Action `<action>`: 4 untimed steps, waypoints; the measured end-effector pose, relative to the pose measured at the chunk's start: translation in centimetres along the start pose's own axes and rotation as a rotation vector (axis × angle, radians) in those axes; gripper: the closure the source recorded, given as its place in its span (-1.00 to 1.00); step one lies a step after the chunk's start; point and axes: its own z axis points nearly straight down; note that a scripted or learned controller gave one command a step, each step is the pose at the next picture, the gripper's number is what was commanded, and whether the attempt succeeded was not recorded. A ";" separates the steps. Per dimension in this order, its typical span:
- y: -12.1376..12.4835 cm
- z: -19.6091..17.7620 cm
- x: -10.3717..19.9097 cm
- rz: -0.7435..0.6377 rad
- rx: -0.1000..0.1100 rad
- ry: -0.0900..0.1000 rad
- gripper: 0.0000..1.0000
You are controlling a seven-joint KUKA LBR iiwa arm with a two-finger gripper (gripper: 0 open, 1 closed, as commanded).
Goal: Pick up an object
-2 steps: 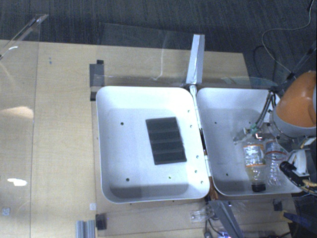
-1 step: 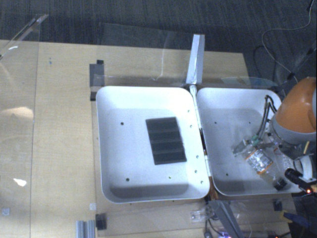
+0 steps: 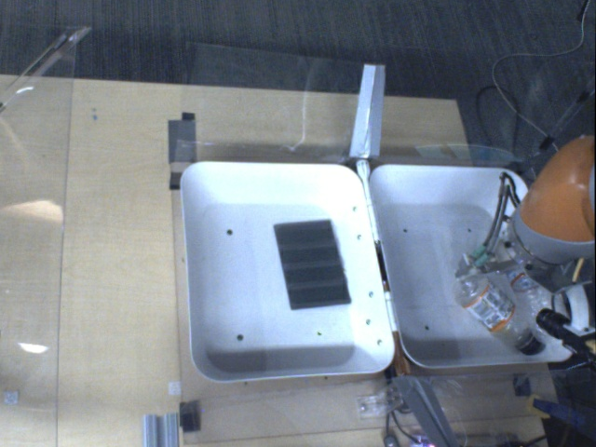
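Over the view-right shallow white bin [image 3: 419,203], the grey arm w/ orange band [image 3: 563,198] comes in from the view's right edge, wrist pointing down into the bin. Hand [image 3: 480,266] sits low over the right-centre of that bin's floor, w/ thin green and dark cables running down to it. I can't tell from this cam whether the hand is released or clenched: the tip is too small and cluttered.

Crumpled clear plastic bottle [image 3: 486,304] w/ a pale label lies on its side on the same bin floor, just below the hand as I see it. Very close or touching, can't tell which. Bottle is toward the bin's near-right part, away from the left wall.

View-left shallow white bin [image 3: 214,203]: dark grey ribbed rectangular block [image 3: 312,264] lies flat approx mid-floor, long side running front to back, turned slightly off square. Several raised ribs across its top. Well apart from the hand.

Bins sit edge to edge on the pale wooden surface [image 3: 112,250]. Grey metal post [image 3: 370,110] stands at the back where the two bins meet. Clear plastic sheet [image 3: 37,156] covers the surface's view-left part, w/ glare patches. Small black clamp [image 3: 186,128] by the left bin's far corner. Dark carpet floor [image 3: 233,7] beyond the surface.
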 end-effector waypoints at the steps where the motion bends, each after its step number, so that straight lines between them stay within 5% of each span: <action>1: 4.2 -1.2 1.4 -0.117 0.028 0.005 1.00; 2: 4.2 -1.2 1.4 -0.117 0.028 0.005 -1.00; 3: -1.1 1.4 0.5 -0.229 0.016 0.004 -1.00; 4: -0.7 1.3 5.3 -0.384 0.017 -0.002 -1.00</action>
